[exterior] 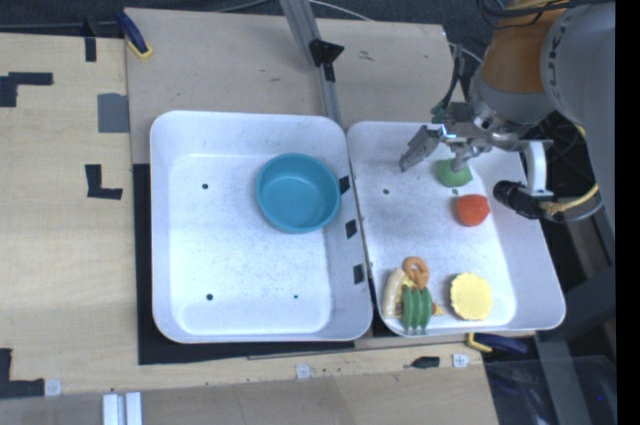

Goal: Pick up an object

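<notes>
The pick looks only begun: the pincer (437, 153) hangs with its fingers spread apart and empty, and the green piece (452, 173) lies in the bin (520, 313) just beside it, not lifted yet

Left bin (190, 313): floor mostly open; a blue bowl (297, 192) stands near its far right part, close to the shared wall.
Right bin (385, 148): near-left floor beside the shared wall open up to the corn cluster (410, 295).
Right bin, far part: claw (440, 151) and arm (545, 43) occupy it, over a green object (453, 173).
Right bin, middle: red ball (471, 209) just beside the green object.
Right bin, near edge: yellow disc (470, 297) beside the corn cluster.
Far desk edge: slanted metal pole (300, 13) crosses above.
</notes>
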Controlling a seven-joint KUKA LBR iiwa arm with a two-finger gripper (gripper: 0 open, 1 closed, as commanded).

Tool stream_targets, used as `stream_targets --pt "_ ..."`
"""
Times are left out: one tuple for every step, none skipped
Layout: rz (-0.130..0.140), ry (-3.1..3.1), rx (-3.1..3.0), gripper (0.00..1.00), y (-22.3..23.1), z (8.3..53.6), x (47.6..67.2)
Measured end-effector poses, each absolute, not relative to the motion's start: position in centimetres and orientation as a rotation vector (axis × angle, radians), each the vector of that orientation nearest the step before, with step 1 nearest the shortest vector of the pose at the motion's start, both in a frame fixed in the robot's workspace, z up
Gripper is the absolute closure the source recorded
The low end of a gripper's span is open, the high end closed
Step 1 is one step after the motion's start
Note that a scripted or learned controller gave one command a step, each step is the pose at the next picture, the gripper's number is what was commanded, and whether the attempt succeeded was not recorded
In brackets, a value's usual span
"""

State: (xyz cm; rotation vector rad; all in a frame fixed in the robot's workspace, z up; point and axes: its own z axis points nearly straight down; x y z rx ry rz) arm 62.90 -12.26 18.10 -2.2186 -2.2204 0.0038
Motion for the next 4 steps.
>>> stream_targets --pt "0.005 -2.219 -2.217 0.00 -11.7 12.0 63.2" --pt "0.001 -2.223 -2.220 1.00 -11.7 13.3 63.3" --pt "-0.002 -2.223 -2.223 1.00 -12.1 17.7 63.9" --pt "-0.001 -2.223 -2.222 1.00 -12.1 20.1 63.9"
